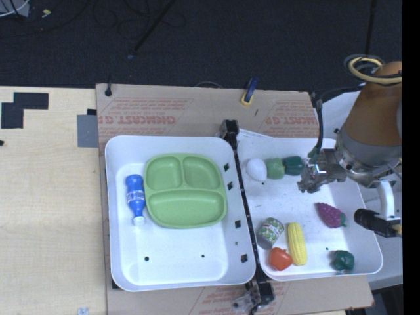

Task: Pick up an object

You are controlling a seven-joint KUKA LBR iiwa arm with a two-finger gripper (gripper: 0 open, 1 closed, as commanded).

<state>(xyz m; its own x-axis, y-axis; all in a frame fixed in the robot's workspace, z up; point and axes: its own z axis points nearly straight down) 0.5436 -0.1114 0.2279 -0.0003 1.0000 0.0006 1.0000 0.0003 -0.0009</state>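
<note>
Camera view shows two white bins side by side. In the left bin [125, 254] a blue bottle [135, 198] lies just beside a green divided plate [184, 191]. In the right bin [308, 268], a white egg [256, 169] sits near the top left, then a light green piece [275, 168] touching a dark green one [293, 165]. Lower lie a small can [270, 231], a red tomato [281, 259] and a yellow corn [296, 243], close together. Purple grapes [330, 214] and a dark green vegetable [342, 260] are further right. The gripper [311, 180] hovers over the upper part of the right bin, beside the dark green piece; whether it is apart or together, I cannot tell. Nothing is visibly held.
</note>
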